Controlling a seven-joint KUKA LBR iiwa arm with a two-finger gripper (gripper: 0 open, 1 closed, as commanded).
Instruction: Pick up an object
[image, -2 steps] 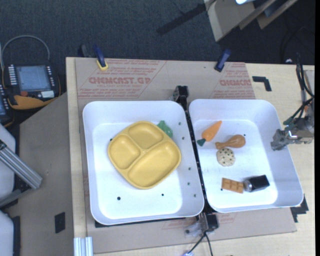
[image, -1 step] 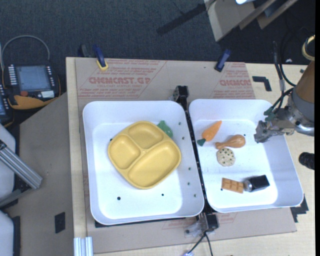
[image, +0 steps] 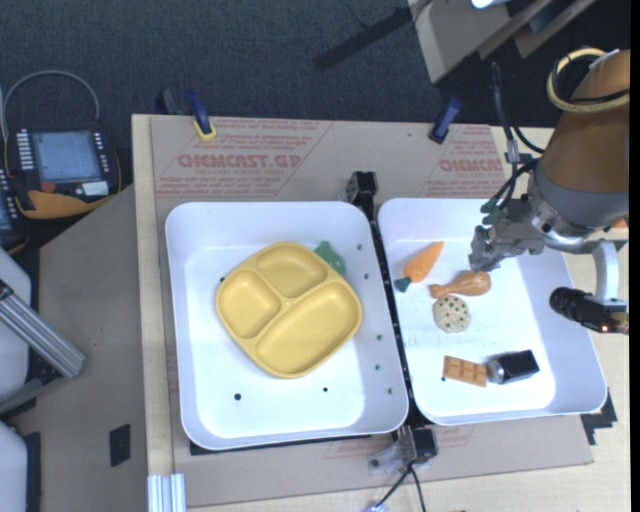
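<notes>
Two white bins sit side by side on the bench. The left bin (image: 200, 400) holds a yellow tray (image: 289, 309) with three compartments, lying at an angle near the bin's middle, and a small green piece (image: 331, 257) peeks out from behind the tray's far right edge. The right bin (image: 570, 385) holds several small things: a carrot (image: 423, 262) near its far left side, a tan drumstick (image: 463, 286) just in front of the carrot, a round cookie (image: 451, 314) with dark spots just in front of the drumstick, and nearer the front edge a brown wafer (image: 464, 371) lying beside a black block (image: 515, 366), the two touching or almost so. The arm (image: 590, 150) comes in from the right over the right bin, and its gripper (image: 484, 255) hangs low just above the right end of the drumstick; whether it is open or closed cannot be told from this angle, and nothing can be seen held.
</notes>
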